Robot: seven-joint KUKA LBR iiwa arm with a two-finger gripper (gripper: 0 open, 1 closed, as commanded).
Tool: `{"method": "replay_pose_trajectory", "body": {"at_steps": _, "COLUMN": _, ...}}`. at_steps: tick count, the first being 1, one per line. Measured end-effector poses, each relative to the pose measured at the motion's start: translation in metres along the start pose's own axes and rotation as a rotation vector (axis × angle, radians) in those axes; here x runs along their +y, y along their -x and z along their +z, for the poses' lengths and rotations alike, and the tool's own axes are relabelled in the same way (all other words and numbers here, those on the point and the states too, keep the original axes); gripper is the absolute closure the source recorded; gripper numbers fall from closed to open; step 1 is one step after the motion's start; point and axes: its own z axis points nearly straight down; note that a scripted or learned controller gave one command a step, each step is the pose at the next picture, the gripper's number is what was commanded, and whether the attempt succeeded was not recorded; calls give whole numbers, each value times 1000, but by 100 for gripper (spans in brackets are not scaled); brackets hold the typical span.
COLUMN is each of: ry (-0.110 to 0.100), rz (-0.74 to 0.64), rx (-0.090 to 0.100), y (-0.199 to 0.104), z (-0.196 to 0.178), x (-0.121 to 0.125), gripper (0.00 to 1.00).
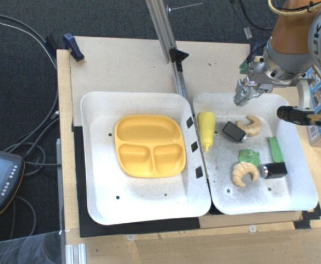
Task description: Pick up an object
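Croissant (pixel 253 125) nearest your hand (pixel 243 96) is the likely target: the hand hovers just above-left of it, carrying nothing; finger spread, you cannot tell.

Yellow tray (pixel 149 146) glossy smooth plastic; white bins (pixel 94 164) matt, speckled; bench (pixel 127 65) matt wood.

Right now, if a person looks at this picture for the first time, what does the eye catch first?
First the yellow divided tray, alone in the left bin. Next the orange-banded arm on the right, its gripper over the far edge of the right bin, which holds a yellow bottle and two croissants.
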Motion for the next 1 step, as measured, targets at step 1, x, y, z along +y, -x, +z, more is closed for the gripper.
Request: {"method": "replay_pose_trajectory", "body": {"at_steps": 1, "ry": -1, "rz": -1, "rx": 1, "y": -54, "z": -4, "x": -30, "gripper": 100}}
